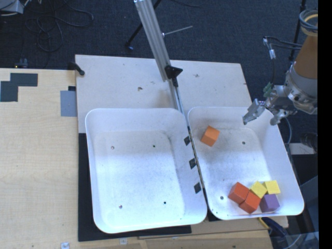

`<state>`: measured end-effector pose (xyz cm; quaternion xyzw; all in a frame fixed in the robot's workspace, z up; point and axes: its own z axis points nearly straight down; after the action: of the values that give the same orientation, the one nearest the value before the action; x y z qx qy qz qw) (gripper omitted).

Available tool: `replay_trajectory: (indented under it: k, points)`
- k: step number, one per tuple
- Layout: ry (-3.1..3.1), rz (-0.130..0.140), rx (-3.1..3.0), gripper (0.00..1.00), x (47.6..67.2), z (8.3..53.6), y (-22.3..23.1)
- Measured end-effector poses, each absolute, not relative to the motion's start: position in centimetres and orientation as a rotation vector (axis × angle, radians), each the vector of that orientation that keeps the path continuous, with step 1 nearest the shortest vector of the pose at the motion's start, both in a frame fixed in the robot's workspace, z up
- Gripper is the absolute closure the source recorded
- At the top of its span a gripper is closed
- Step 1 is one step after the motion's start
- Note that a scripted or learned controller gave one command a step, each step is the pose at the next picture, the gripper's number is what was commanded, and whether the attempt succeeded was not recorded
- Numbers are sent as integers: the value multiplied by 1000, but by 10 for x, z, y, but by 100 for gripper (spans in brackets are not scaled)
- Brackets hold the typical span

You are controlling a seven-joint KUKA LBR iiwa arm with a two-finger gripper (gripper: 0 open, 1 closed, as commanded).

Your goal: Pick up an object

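The bench [129, 82] carries two white bins; the right bin [290, 185] holds every block. At its five o'clock corner sits a cluster [255, 195] of red, yellow and purple blocks; an orange block [210, 136] lies alone toward eleven o'clock. The end effector [265, 113] hovers at one o'clock, fingers spread, grasping nothing, so picking has not begun.

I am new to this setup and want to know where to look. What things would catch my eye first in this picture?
The bright blocks in the right bin stand out first: a lone orange block near its far left corner, and a tight cluster at the near edge with a red block, an orange-red block, two yellow blocks and a purple block. The gripper hovers over the bin's far right corner, holding nothing.
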<state>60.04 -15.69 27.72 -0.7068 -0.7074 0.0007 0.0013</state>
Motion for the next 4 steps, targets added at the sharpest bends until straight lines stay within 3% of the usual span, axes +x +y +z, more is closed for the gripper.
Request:
replay_trajectory:
  k: [1,2,3,4]
  points:
    - [-2216,9,-2214,0,627,143,-124]
    - [-2219,4,-2221,0,656,110,-105]
    - [-2212,9,-2223,0,592,92,-141]
    - [-2223,1,-2218,0,598,92,-96]
